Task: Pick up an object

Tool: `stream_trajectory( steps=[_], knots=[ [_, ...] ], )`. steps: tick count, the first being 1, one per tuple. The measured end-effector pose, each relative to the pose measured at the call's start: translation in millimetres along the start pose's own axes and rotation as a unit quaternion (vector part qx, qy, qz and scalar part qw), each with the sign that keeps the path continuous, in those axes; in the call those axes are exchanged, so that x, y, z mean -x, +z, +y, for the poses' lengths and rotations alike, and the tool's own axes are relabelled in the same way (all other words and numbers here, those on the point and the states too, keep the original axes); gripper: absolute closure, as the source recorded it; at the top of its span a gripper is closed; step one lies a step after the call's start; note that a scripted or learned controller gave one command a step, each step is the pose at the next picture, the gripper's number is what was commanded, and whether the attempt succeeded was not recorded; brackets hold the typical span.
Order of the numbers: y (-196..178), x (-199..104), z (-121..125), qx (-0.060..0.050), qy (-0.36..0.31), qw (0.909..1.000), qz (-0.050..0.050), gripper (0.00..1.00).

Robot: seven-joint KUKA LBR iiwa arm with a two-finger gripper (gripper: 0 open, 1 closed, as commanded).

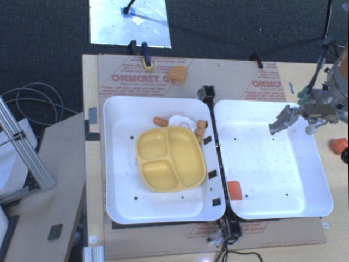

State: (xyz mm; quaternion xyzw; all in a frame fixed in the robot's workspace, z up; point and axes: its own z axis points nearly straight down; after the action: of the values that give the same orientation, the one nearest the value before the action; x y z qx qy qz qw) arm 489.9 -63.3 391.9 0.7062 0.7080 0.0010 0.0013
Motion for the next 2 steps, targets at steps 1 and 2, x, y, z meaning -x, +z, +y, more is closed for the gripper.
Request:
stream_trajectory(
  steps=[1, 2],
  knots=[
    [0.0, 0.0, 0.0, 0.000, 0.000, 1.0000, 0.000, 0.00],
    [0.0, 0.0, 0.0, 0.000, 0.000, 1.0000, 0.000, 0.00]
  ],
)
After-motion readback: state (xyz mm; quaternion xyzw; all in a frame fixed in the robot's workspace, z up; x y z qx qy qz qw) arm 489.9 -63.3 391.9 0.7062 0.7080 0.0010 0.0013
